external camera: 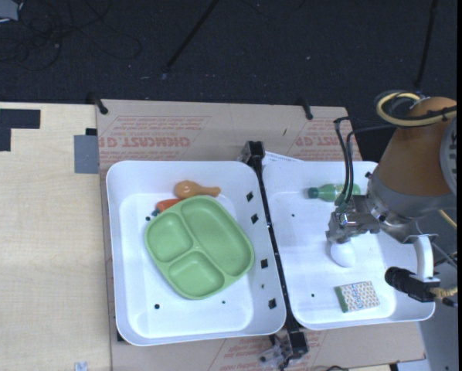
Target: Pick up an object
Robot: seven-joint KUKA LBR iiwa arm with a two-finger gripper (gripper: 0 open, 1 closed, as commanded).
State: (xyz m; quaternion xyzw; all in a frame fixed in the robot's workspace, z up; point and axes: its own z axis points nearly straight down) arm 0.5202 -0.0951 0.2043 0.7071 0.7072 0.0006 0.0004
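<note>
- End effector [345, 234] sits low in the right bin [308, 300], arm coming in from the right side of the view.
- Can't tell its state; the tip is too small and cluttered to read.
- White rounded object [341, 254] lies directly under the end effector, at or touching the tip. Can't tell whether it is gripped.
- Green bottle [327, 192] lies on its side just beyond the end effector, toward the far wall of the same bin, partly behind the cables.
- Small patterned green-edged pad [358, 295] lies flat on the near side of the end effector, close to the bin's near rim, apart from the white object.
- Left bin [127, 284], well to the left of the end effector: green three-compartment plate [198, 246] lying flat.
- Orange toy piece [191, 189] at the plate's far edge, with a darker orange-red bit [167, 204] beside it, partly tucked under the plate rim.
- Both bins rest on a cardboard sheet [161, 130] on the table [38, 246].
</note>
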